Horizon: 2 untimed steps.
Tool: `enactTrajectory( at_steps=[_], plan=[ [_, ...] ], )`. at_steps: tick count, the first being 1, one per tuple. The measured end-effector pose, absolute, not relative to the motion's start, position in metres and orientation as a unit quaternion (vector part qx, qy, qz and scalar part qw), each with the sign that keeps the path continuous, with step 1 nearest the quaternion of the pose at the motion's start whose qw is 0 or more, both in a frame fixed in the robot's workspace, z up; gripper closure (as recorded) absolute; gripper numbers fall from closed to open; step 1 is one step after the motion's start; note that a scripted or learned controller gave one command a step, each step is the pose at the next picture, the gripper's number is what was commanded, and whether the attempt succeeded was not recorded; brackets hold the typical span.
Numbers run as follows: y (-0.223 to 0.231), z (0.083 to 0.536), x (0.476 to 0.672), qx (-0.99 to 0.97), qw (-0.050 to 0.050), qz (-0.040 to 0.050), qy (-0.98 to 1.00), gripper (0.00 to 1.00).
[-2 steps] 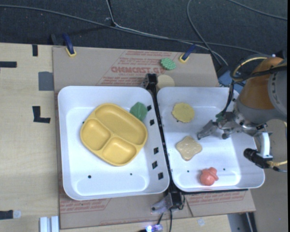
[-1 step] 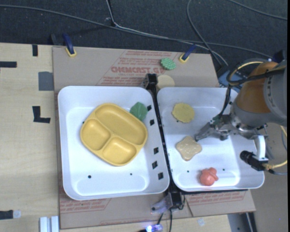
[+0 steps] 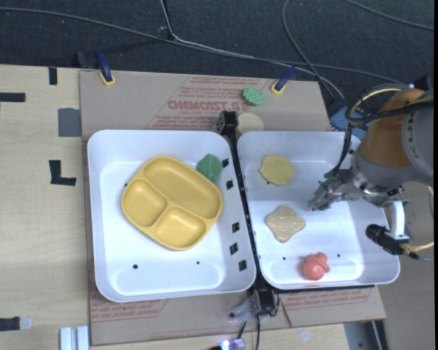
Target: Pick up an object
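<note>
While the gripper (image 3: 325, 197) hovers low in the right bin (image 3: 350, 272), whether it is parted or closed I cannot tell. Nearest lies the beige cookie-shaped toy (image 3: 285, 223), likely light and stiff; pinching across its lobed edges seems best.

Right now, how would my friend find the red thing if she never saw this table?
Find the right bin, the one of the two white bins with the grey arm's pincer over it. Go to its near edge, at the bottom of the picture. The red toy sits there alone; the yellow round piece and the beige piece behind it are pale and flat.
</note>
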State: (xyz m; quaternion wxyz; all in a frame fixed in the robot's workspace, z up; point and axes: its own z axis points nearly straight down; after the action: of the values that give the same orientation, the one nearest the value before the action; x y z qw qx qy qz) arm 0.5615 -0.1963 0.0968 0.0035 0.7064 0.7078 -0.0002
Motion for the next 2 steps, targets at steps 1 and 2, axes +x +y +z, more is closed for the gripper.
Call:
enactTrajectory(
  at_steps=[1, 2],
  plan=[
    [-0.204, 0.147, 0.556, 0.707, 0.001, 0.0005, 0.707, 1.0],
    [-0.197, 0.2, 0.566, 0.706, 0.002, 0.0012, 0.708, 1.0]
  ],
)
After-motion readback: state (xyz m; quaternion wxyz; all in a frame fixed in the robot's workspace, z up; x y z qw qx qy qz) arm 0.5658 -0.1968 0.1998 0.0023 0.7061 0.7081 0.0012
